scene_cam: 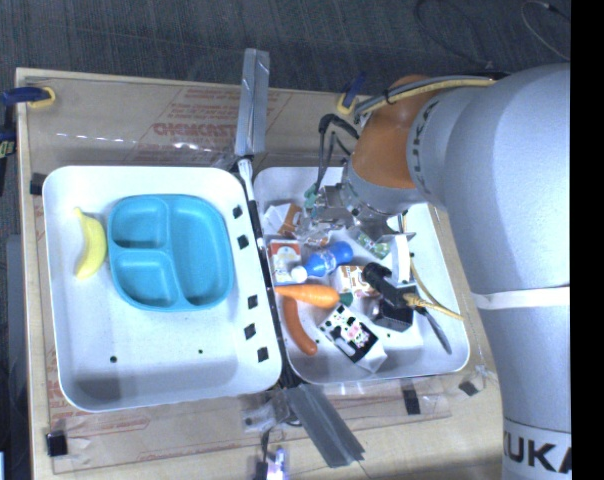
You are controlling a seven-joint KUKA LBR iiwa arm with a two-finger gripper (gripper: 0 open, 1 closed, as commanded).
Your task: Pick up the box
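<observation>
A small black-and-white box (350, 334) with coloured dots lies tilted near the front of the right bin (444, 353). My gripper (325, 218) is down in the back half of that bin, among the clutter and well behind the box. An orange carrot (307, 294) and a blue bottle (327, 261) lie between the gripper and the box. The orange wrist band and grey arm hide the bin's back right part.
A reddish sausage (300, 332) lies left of the box, against the bin wall. Small packets (284, 258) crowd the bin's left side. The left bin (82, 368) holds a blue divided plate (170, 250) and a yellow banana (90, 244).
</observation>
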